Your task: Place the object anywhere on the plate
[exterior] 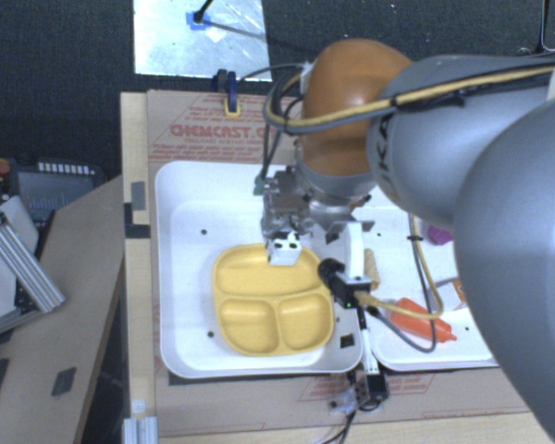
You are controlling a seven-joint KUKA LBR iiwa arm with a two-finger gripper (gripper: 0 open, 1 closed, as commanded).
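A yellow divided plate (270,300) lies in the left white bin (180,248), towards its front right. My gripper (283,245) hangs over the plate's far rim, just above its large upper compartment. A small white piece with dark marks sits at the gripper's tip, and I cannot tell whether it is an object or part of the gripper. The large grey arm with its orange band covers much of the right side of the view.
In the right bin (472,357), partly hidden by the arm, lie an orange carrot-like object (424,319), a small purple thing (439,236) and a tan stick (371,268). Cables run along the divider between the bins. A cardboard sheet lies under both bins.
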